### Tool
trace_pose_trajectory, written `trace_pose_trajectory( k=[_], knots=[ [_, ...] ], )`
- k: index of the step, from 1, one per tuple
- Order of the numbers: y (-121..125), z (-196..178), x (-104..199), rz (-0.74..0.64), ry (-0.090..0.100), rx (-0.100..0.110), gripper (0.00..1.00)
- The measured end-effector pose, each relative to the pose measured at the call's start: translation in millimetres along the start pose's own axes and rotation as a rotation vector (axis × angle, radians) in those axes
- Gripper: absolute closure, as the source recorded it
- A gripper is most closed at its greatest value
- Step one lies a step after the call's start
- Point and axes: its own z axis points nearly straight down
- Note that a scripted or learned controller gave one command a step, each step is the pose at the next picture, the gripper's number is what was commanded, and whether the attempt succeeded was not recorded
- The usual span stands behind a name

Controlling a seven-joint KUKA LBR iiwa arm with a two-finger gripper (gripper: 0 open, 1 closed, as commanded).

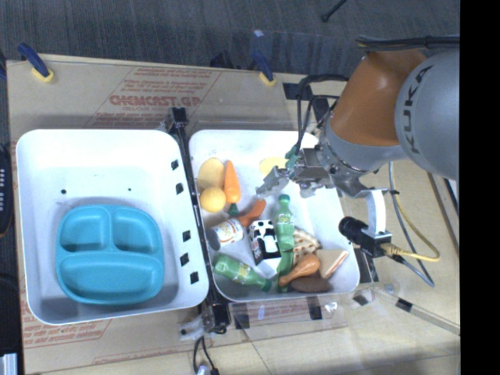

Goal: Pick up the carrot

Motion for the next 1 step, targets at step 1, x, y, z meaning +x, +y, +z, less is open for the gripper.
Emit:
trace_pose_trajectory(
  k=[1],
  knots=[
    [53.4,122.1,1.0,0.121,0.001,0.012,0.0]
  ],
)
